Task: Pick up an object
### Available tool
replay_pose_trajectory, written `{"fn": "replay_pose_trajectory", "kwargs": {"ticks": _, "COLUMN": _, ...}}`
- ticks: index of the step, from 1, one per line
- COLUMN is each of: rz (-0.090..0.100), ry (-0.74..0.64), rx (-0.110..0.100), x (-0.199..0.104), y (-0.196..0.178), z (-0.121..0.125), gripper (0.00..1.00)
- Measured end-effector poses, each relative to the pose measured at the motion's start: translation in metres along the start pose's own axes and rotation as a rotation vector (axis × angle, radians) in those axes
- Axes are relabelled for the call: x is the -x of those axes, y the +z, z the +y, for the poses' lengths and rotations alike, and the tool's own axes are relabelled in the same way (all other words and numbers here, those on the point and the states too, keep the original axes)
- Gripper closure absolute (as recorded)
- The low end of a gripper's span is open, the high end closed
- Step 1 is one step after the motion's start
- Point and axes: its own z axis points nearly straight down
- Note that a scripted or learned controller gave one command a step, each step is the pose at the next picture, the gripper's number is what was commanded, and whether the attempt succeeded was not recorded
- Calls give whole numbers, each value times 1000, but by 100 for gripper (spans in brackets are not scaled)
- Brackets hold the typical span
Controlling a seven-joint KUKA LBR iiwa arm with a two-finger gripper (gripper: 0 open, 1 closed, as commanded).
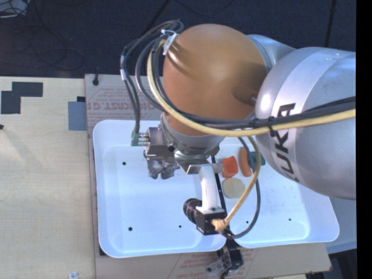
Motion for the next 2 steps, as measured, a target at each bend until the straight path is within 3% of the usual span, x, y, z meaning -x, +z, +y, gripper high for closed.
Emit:
{"fn": "replay_pose_trajectory", "kwargs": {"ticks": 1, "rz": 8, "ry": 1, "rx": 19, "x": -11, "y": -9, "z": 67, "gripper": 100}}
{"fn": "replay_pose_trajectory", "kwargs": {"ticks": 2, "rz": 12, "ry": 5, "rx": 26, "x": 13, "y": -112, "z": 46, "gripper": 100}}
